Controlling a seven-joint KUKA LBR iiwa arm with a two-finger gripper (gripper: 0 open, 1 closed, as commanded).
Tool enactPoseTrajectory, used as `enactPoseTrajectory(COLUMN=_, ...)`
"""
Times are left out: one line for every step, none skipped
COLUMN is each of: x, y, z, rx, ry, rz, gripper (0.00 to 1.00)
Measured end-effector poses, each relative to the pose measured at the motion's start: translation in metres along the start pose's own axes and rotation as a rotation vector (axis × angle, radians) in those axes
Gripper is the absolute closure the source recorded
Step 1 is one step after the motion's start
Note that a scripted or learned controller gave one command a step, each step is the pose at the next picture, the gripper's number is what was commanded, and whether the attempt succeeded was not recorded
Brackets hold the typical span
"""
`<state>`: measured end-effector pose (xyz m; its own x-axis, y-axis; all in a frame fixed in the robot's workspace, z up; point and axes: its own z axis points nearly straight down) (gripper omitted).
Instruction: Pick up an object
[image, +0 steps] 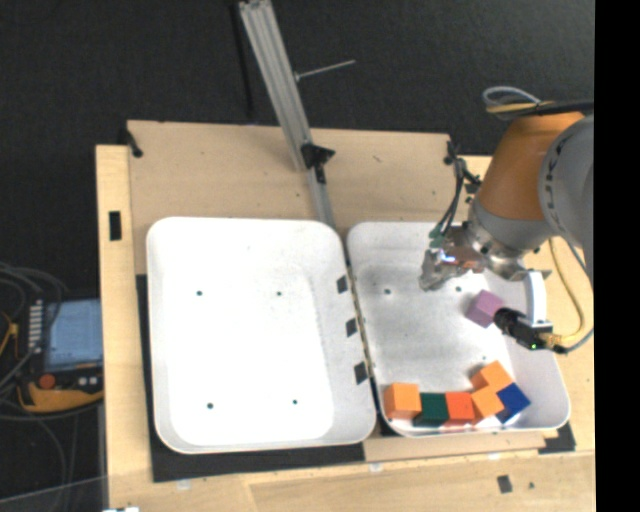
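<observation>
Blocks crowd the near edge of the right bin (400, 250): we count an orange block (403, 398), a green block (433, 408), more orange ones, and a blue block (513, 398); a purple block (486, 308) lies apart, just beside the hand (437, 268); whether the hand grips anything we cannot tell; the left bin (250, 330) sits alongside on the desk (230, 150).

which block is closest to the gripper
The purple block. It lies alone in the middle of the right bin, just right of and below the gripper; the orange, green and blue blocks sit clustered along the bin's near edge.
</observation>
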<state>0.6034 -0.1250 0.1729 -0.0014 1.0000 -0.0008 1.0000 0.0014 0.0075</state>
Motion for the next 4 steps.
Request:
enactPoseTrajectory(x=-0.002, y=0.006, z=-0.064, rx=-0.001, ry=-0.001, rz=-0.002, gripper=1.0)
enactPoseTrajectory(x=-0.004, y=0.008, z=-0.118, rx=0.0, ry=-0.001, rz=-0.004, gripper=1.0)
enactPoseTrajectory(x=0.055, y=-0.004, z=-0.11, rx=0.007, ry=0.0, rz=-0.004, gripper=1.0)
enactPoseTrajectory(x=0.106, y=-0.019, z=-0.109, rx=0.007, ry=0.001, rz=-0.005, gripper=1.0)
